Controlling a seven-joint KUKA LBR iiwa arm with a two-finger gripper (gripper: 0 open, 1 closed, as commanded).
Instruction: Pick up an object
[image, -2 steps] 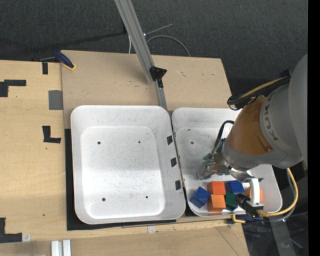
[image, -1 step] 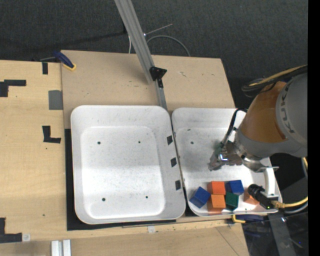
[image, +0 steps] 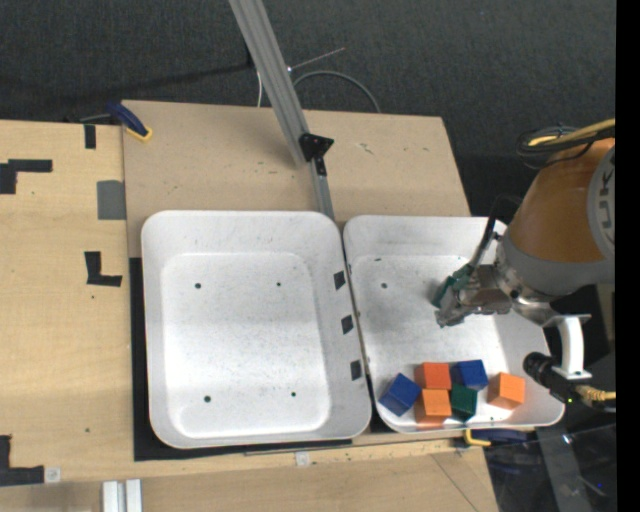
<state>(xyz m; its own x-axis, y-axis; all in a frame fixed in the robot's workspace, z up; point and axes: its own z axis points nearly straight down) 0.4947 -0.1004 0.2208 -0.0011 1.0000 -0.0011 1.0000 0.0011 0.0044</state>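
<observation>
Several small blocks lie along the near edge of the right bin (image: 400, 240): a blue block (image: 399, 393), an orange block (image: 435, 375), another orange block (image: 435, 403), a blue block (image: 470, 374), a green block (image: 463, 400) and an orange block (image: 508, 389) at the right. My gripper (image: 447, 303) hangs over the middle of the right bin, above and behind the blocks, and is apart from them. I see nothing between its fingers.
The left bin (image: 240, 330) sits beside the right one on the wooden bench. A grey metal pole (image: 285, 90) slants down from the top to the bins' shared back corner. The arm's orange band (image: 565, 210) fills the right side.
</observation>
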